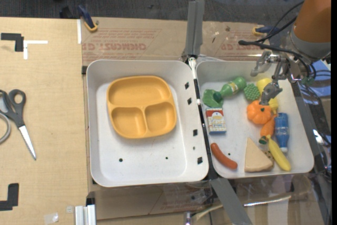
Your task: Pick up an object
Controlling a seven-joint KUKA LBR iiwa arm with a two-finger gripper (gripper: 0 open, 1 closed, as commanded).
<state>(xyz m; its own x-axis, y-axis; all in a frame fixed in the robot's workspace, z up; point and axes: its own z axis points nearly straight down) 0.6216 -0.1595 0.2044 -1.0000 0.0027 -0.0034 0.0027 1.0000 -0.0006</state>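
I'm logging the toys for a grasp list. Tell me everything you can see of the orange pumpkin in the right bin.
The orange pumpkin is a small, round, ribbed toy, plastic by its sheen, sitting in the right bin toward its far right side. The claw hangs just above it. A yellow piece sits behind it, a carrot-like orange piece below, and a blue bottle beside it.

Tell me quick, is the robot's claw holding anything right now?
Metal two-finger gripper: over the right white plastic bin, just above the round orange toy pumpkin; nothing visibly held, and open or closed cannot be told.
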